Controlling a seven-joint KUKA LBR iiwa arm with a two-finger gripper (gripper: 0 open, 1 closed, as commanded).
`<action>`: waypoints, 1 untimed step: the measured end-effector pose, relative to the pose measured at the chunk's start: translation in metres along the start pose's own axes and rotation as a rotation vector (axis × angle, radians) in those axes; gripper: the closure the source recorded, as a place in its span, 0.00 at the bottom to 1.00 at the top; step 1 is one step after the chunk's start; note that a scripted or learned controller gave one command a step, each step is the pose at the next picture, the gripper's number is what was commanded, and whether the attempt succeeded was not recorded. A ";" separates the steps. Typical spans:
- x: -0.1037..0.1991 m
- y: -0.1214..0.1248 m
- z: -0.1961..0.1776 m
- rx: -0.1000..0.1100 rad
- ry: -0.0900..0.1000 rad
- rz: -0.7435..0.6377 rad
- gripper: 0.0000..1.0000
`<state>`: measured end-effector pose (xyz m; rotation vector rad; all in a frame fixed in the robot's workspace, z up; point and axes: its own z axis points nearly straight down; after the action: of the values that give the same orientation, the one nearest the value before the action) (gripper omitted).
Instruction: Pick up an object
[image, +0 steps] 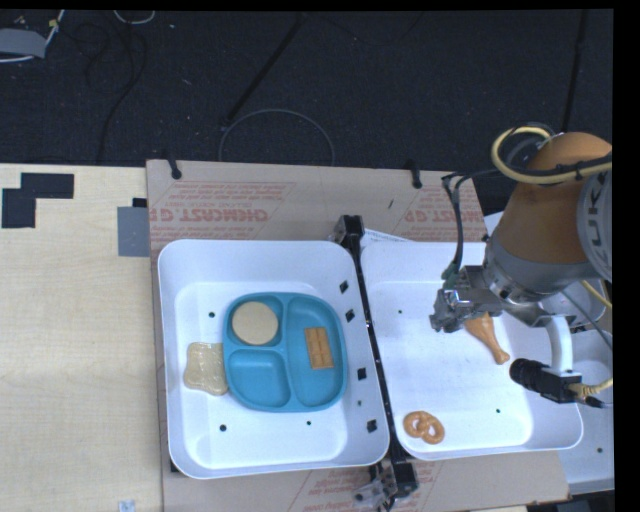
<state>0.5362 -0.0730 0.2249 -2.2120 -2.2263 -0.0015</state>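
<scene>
A blue tray with three compartments lies in the left bin and serves as the fixed mark here. On the tray, a round biscuit sits in the upper-left compartment and a brown cracker lies in the right-hand compartment; the lower compartment is bare. A pale yellow piece rests on the bin floor, touching the tray's left edge.

To the view's right of the tray, across the two bin rims that meet beside it, is the right bin. The gripper hangs low over that bin's floor, well to the right of the tray and about level with the tray's upper half. The arm rises from it, farther from the tray, toward the upper right.

A tan toy drumstick lies just on the far side of the gripper from the tray, slanting down and away to the right. Its upper end reaches in under the gripper; from this angle it cannot be told whether the gripper is spread, closed or clamped on that end.

A pretzel lies on the right bin's floor, right of and below the tray's lower right corner, well apart from the gripper.

Both bins rest on a cardboard sheet, which shows above the tray past the left bin's top rim.
</scene>
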 end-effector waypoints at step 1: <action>0.054 0.003 0.007 0.003 0.000 0.002 1.00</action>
<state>0.5387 -0.0193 0.2177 -2.2128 -2.2226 0.0020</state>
